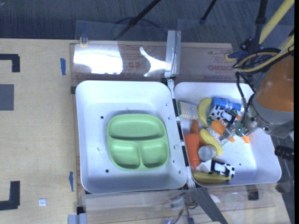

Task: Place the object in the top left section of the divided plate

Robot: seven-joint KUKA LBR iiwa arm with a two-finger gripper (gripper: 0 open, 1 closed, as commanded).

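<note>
The gripper [232, 130] hangs low over the right bin [266, 164] — among corn [210, 141], carrot [192, 149], banana [204, 110] — its grip state unreadable; the green divided plate [138, 141] sits in the left bin [88, 125].

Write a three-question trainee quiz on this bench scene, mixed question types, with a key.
1. True or false: the green divided plate lies in the left bin.
2. Which bin is the hand over? A) left B) right
3. Fill in: the plate has ___ sections.

Key: 1 true. 2 B, the right bin, above the carrot and other toys. 3 three: one long, two small.
</note>
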